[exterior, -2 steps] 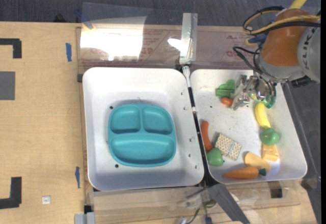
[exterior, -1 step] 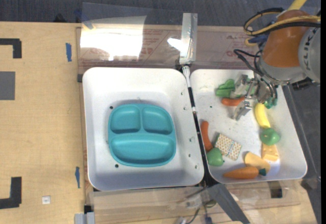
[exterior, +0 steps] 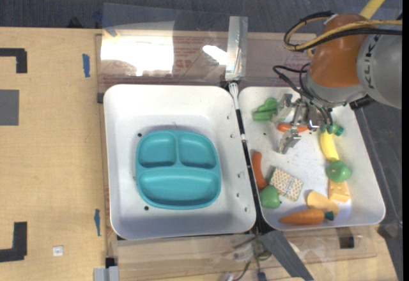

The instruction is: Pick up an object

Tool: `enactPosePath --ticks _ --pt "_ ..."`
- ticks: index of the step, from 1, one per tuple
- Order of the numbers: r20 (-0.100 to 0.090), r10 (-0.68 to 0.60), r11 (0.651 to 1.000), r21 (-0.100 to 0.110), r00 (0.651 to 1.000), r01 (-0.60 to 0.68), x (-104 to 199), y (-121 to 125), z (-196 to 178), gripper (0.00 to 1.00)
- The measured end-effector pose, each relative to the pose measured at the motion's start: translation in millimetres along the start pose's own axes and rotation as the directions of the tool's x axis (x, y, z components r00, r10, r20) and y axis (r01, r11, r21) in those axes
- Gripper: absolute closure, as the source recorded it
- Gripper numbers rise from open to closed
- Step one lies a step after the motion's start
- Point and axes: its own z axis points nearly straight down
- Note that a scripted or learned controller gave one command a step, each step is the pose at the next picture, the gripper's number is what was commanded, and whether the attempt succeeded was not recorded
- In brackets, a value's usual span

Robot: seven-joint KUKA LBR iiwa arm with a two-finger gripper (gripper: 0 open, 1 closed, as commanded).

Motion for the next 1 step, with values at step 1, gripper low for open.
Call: enactPosePath --ticks 1 --pt "-0.027 0.25 0.968 0.003 0.968 -0.25 -3.9 10.6 -0.6 0.0"
